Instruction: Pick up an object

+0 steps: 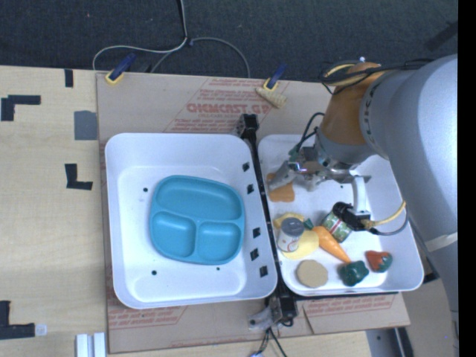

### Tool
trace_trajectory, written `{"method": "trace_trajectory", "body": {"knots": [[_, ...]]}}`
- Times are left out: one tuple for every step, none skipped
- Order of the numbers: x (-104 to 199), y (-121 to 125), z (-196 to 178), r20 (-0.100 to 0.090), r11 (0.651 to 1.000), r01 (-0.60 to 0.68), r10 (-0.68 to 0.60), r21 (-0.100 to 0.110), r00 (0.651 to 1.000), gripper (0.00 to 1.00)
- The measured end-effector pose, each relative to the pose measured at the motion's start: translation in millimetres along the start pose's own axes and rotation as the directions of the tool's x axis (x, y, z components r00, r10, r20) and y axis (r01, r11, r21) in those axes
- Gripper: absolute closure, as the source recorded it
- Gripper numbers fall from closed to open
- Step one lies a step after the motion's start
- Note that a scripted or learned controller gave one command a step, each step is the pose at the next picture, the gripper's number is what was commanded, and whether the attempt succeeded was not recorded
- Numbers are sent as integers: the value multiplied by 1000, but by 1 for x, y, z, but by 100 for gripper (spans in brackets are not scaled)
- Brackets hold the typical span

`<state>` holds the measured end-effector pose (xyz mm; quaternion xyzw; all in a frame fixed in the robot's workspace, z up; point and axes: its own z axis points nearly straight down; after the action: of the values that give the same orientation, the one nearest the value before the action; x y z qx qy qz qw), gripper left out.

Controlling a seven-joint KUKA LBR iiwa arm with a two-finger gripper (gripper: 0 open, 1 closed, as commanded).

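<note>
My gripper [286, 174] hangs low over the upper left part of the right bin [398, 199], below the arm's orange band [343, 117]. It is just above a tan-orange wedge [281, 193], and I cannot tell whether it touches it. Further down the same bin lie a small grey-lidded jar [288, 234] on a yellow piece [305, 245], an orange carrot [332, 244], a dark green can [338, 224], a round tan disc [312, 274], a green item [354, 272] and a red item [378, 259].
The left bin [126, 199] holds a blue divided plate [197, 219]. A black clip divider [256, 192] runs between the two bins. The grey arm body [431, 140] covers the right side. A cable [387, 225] trails over the right bin.
</note>
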<state>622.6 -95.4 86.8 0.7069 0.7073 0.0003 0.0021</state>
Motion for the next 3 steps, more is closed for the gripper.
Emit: {"method": "trace_trajectory", "body": {"knots": [[0,6,1,-2,1000,-1,1,3,1000,0],[-3,17,1,-3,1000,1,-1,3,1000,0],[2,38,2,-2,1000,1,-1,3,1000,0]]}}
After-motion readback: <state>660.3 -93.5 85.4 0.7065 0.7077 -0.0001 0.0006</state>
